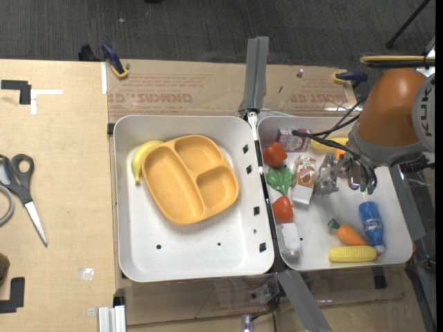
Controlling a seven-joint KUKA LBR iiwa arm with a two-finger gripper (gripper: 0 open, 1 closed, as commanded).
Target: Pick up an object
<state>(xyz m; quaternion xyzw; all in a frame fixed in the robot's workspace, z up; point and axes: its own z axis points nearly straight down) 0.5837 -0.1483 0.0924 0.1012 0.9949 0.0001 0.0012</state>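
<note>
1. Pincer (331,177) of the grey arm hangs low in the right bin (394,185), toward its middle; whether it is parted or closed I cannot tell, since the metal parts blur together from above.
2. Nothing shows held in it, so I judge the pick not yet made: the descent looks near done, and the closing and the lift are left.
3. Closest candidate is the white carton (304,178), just beside the pincer at its 9 o'clock, with a red tomato (275,153) and a green leafy piece (280,180) farther out the same way.
4. At 5 o'clock from the pincer lies the blue bottle (371,224); beyond it, near the bin's 6 o'clock edge, sit the carrot (347,234) and the corn cob (352,254).
5. Room is tight at 9 o'clock, where things crowd against the wall shared with the left bin (131,206); a patch of bare floor opens at the pincer's 6 o'clock.
6. Left bin holds a yellow divided plate (188,178) with a banana (140,159) at its 10 o'clock; plenty of bare floor lies at its 6 o'clock side.
7. Straight up looks like the safest way out.
</note>
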